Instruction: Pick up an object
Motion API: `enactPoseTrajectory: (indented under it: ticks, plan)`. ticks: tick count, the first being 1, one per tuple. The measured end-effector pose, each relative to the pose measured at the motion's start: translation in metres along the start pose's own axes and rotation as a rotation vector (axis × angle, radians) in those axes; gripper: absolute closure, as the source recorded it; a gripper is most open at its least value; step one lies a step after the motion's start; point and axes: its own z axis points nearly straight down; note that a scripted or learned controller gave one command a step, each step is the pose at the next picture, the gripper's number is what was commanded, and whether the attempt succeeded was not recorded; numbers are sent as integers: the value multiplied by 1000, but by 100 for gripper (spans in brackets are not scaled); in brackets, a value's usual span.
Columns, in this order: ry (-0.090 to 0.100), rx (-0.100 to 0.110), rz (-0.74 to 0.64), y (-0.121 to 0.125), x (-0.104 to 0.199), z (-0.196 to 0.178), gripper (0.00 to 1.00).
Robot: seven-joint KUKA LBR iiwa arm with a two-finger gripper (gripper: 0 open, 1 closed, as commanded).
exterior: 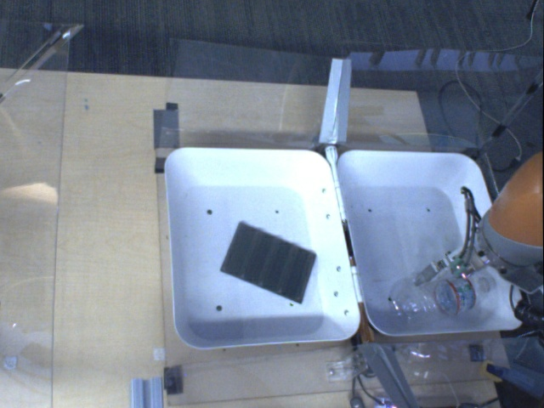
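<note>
Clear cup [415,296]: lying on its side at the near edge of the right bin [399,185], touching the hand.
Hand [449,280]: low in the right bin's near right corner; cannot tell whether spread or pressed together.
Dark pad [269,262]: flat and skewed in the bin left of the right bin [246,172].
Worktop [85,228]: pale wood, stretching left of the right bin.

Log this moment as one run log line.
arm: over right bin | tool: low by clear object | left bin: dark pad | grasp: unconfirmed
</note>
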Motion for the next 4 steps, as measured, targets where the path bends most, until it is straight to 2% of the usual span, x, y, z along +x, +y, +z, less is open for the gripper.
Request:
enactPoseTrajectory:
  ticks: [1,2,3,4]
  plan:
    - [-1,-7,-1,3,0,-12,100]
    - [-1,-6,-1,3,0,-12,0]
    - [8,8,184,-8,-12,-21,0]
    - [3,3,168,-2,-1,1,0]
